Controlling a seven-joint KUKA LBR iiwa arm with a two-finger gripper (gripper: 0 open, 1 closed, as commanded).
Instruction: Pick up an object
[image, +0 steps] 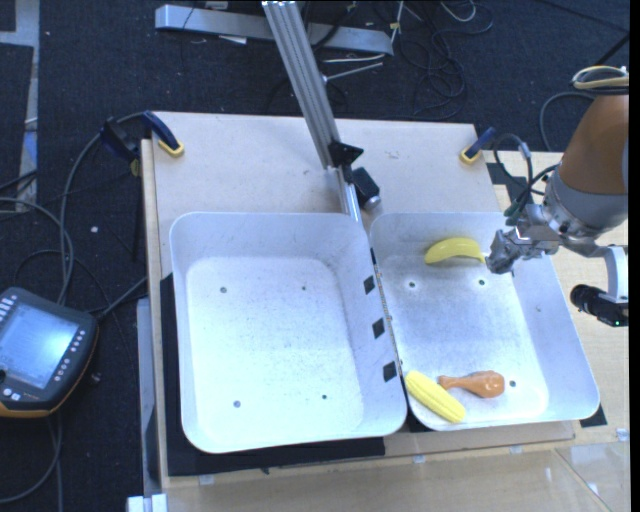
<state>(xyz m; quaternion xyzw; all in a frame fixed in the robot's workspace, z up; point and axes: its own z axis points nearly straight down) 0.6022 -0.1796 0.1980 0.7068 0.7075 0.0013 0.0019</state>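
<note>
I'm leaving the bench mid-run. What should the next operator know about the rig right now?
Tool: low over the right bin's far end, right beside the banana; grip state unclear, nothing visibly held.
Banana: far end of the right bin.
Corn cob and orange drumstick: near edge of the right bin, side by side.
Done: no pick yet.
Left: grasp and lift one object.

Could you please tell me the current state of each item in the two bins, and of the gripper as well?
banana: lying in the right bin, far end, just beside the gripper.
corn cob: lying at the right bin's near edge.
chicken drumstick: lying beside the corn cob.
left bin: resting flat beside the right bin.
gripper: low at the banana's end.
</note>
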